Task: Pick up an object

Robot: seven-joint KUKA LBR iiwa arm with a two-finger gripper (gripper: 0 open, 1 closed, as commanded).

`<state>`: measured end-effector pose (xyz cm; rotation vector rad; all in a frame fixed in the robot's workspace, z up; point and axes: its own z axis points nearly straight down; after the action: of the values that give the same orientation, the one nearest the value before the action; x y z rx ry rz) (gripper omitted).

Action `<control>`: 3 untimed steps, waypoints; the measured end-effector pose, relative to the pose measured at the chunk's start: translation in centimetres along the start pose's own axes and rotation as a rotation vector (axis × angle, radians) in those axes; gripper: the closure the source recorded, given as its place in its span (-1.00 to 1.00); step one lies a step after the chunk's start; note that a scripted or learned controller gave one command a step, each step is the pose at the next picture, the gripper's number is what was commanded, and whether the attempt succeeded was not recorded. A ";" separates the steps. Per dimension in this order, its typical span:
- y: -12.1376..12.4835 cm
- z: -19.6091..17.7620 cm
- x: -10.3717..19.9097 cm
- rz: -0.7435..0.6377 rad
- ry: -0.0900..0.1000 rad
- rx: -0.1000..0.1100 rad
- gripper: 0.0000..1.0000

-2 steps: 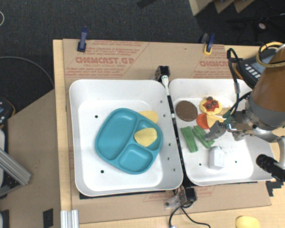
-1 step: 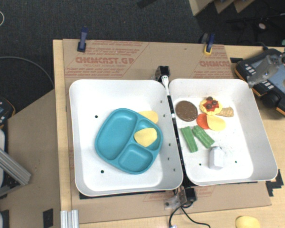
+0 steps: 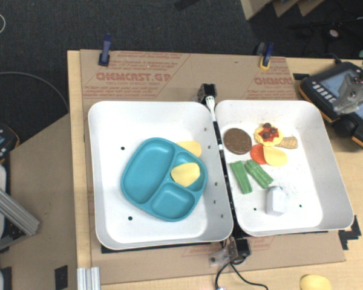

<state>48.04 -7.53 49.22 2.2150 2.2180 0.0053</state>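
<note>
Right of centre I log the right bin (image 3: 327,180) holding a brown disc (image 3: 237,141), two green sticks (image 3: 249,176) and a white block (image 3: 276,200), all lying loose, nothing lifted yet, so my whole pick remains ahead.
</note>
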 end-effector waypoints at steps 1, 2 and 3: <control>-0.3 10.5 -5.0 0.008 0.003 0.018 1.00; -0.4 20.1 -8.9 0.006 0.004 0.017 1.00; -0.4 23.6 -11.6 0.005 0.004 0.012 1.00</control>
<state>47.84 -19.15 25.66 2.2279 2.2206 -0.0038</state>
